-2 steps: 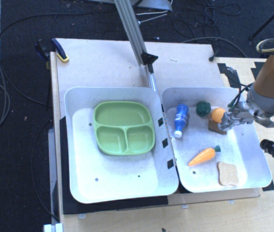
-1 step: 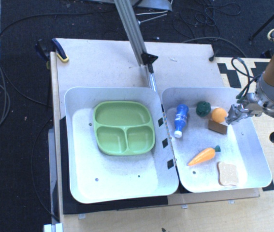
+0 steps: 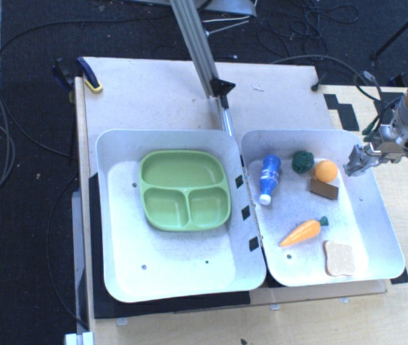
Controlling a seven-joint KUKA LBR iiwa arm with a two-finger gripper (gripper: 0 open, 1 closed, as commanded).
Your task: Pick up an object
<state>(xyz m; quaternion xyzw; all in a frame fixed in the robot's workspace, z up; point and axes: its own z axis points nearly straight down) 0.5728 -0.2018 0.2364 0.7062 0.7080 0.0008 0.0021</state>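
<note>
Six small things lie loose in the right bin [image 3: 376, 214], well apart, so we judge any one could be taken singly: a blue bottle [image 3: 268, 179] on its side, a dark green lump [image 3: 303, 161], an orange ball [image 3: 326, 171] touching a brown block [image 3: 323, 189], a toy carrot [image 3: 302, 232], and a bread slice [image 3: 339, 258]. The claw [image 3: 355, 162] hangs over that bin's right rim, carrying nothing; we cannot tell whether it is apart or together. The left bin [image 3: 117, 264] holds a green divided plate [image 3: 186, 190]. Both sit on a pale desk [image 3: 153, 92]; cables trail over dark floor [image 3: 24, 192].
</note>
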